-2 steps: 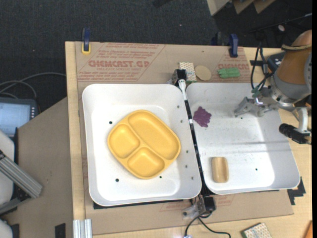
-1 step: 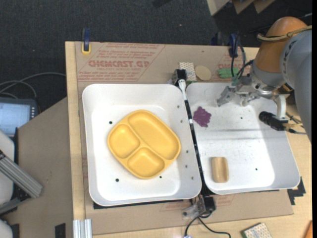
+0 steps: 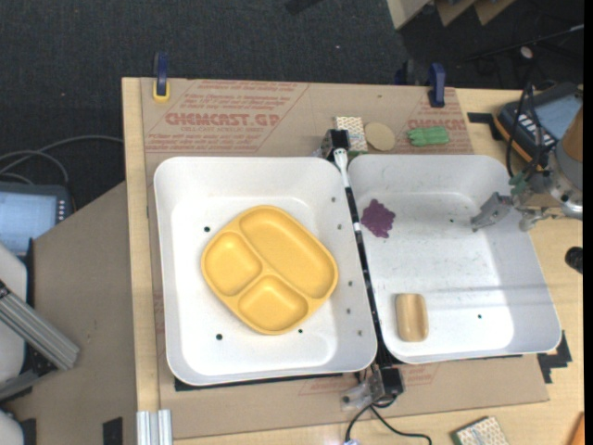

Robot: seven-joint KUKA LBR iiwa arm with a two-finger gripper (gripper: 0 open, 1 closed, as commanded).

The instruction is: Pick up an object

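Bread roll (image 3: 411,316) lies near the front of the right bin (image 3: 519,332); a yellow divided plate (image 3: 269,269) fills the left bin (image 3: 176,248). Farther back sits a purple grape bunch (image 3: 377,218). The gripper (image 3: 489,213) hovers at the right bin's far right edge, its fingers' spread impossible to tell.

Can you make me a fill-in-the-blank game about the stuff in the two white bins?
1. The yellow divided plate lies in the ____ bin.
2. The purple object lies in the same bin as the ____ block.
3. The yellow plate has ____ compartments.
4. The gripper is at the ____ edge of the right bin.

Missing words: left; tan; three; right
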